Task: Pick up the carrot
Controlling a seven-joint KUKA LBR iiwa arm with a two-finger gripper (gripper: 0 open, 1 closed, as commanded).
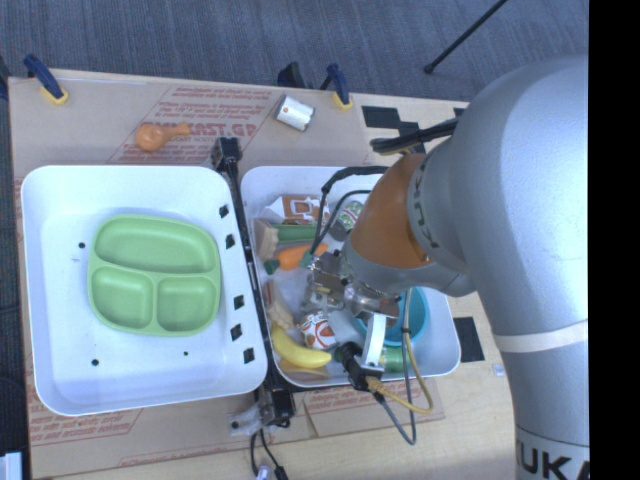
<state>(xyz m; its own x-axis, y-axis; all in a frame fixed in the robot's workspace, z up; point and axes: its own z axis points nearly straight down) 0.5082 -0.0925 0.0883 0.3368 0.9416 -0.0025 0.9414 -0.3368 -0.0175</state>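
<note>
With the grey two-finger gripper (322, 280), whose state I cannot tell, hovering at 5 o'clock of the small orange plastic carrot (291, 258), it should center over it before descending.

Light: bright, even, from overhead.
Shadows: soft, short, at the left bin (40, 268) rims.
Glare: mild sheen on the grey arm (530, 188).
Focus: slightly soft throughout; small items grainy.
Distortion: none evident at edges.
</note>
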